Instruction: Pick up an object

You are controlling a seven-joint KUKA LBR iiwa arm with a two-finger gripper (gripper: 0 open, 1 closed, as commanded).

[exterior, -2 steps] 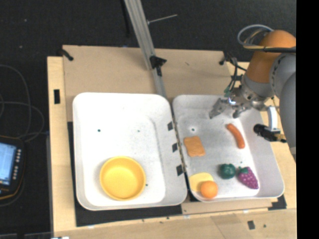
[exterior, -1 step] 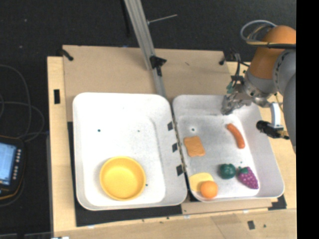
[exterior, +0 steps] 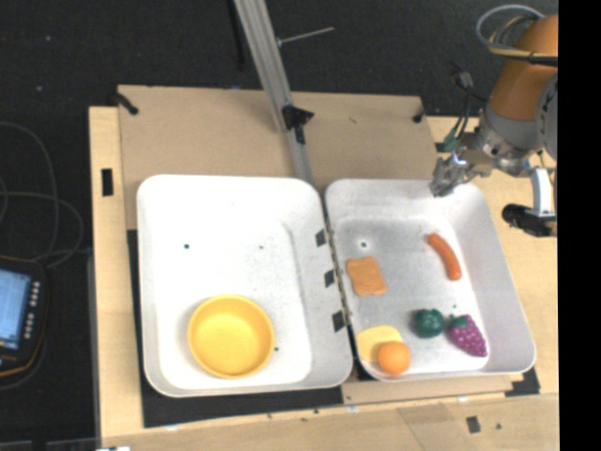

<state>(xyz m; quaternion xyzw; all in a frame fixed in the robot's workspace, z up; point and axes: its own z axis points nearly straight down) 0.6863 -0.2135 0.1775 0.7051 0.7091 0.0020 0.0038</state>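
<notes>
We count 5 items in the right bin (exterior: 498, 242): 1 carrot (exterior: 445, 255), toast (exterior: 366, 276), broccoli (exterior: 428, 323), grapes (exterior: 467, 335), orange (exterior: 392, 357). The left bin (exterior: 160, 214) holds 1 yellow bowl (exterior: 230, 335). The gripper (exterior: 447, 179) hangs over the right bin's far rim.

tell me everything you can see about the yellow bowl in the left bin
The yellow bowl is round and shallow, plain yellow all over with a smooth, plastic-looking surface. It sits upright, open side up, with nothing visible inside. It rests on the floor of the left bin, near the front edge, apart from every other object.
</notes>
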